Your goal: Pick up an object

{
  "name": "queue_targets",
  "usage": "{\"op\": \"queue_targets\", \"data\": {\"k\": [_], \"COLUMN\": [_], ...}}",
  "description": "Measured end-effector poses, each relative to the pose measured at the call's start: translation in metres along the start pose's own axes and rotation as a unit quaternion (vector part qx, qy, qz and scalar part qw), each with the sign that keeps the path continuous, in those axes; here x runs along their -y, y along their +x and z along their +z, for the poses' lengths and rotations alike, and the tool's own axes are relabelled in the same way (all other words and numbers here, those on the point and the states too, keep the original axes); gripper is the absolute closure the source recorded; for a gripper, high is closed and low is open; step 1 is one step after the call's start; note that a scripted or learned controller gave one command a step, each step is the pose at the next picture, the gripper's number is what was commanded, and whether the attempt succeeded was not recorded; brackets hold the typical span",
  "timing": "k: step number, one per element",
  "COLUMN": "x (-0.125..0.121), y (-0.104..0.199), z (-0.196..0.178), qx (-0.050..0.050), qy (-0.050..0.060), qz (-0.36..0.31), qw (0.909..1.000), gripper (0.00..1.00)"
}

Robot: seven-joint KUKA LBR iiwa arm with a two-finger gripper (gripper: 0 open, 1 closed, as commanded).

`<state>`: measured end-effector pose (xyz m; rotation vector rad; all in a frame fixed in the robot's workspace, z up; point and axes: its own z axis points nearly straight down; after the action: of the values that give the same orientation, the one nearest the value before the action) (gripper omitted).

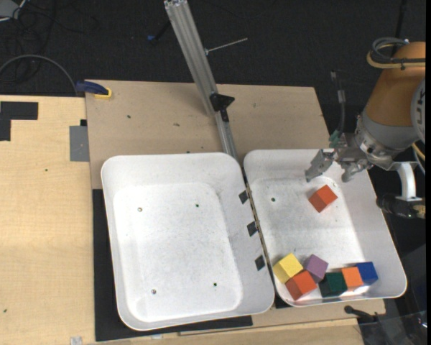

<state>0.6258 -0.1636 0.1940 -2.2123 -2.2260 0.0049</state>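
My gripper (335,167) hangs over the back of the right bin (309,228), its two fingers spread open with nothing between them. Just below it, apart from the fingertips, an orange-red cube (322,198) sits tilted on the bin floor. Several more blocks are bunched in the bin's front corner: yellow (288,266), purple (316,265), red (300,284), green (332,284), orange (353,276) and blue (367,272).
The left bin (172,243) stands beside the right one, joined by black clips (251,228). A slanted metal rail (197,63) rises behind the bins. A blue clamp (93,88) lies at the board's back left corner.
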Motion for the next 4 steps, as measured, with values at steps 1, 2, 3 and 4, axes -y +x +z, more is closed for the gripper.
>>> {"op": "queue_targets", "data": {"k": [1,2,3,4], "x": [0.0,0.0,-0.003,-0.004], "y": [0.0,0.0,0.021,0.02], "z": [-0.01,-0.01,0.008,-0.003], "qx": [0.0,0.0,-0.001,-0.001], "qy": [0.0,0.001,0.0,0.0], "qz": [-0.002,-0.002,0.002,0.001], "qw": [1.0,1.0,1.0,1.0], "gripper": [1.0,0.0,0.0,1.0]}}
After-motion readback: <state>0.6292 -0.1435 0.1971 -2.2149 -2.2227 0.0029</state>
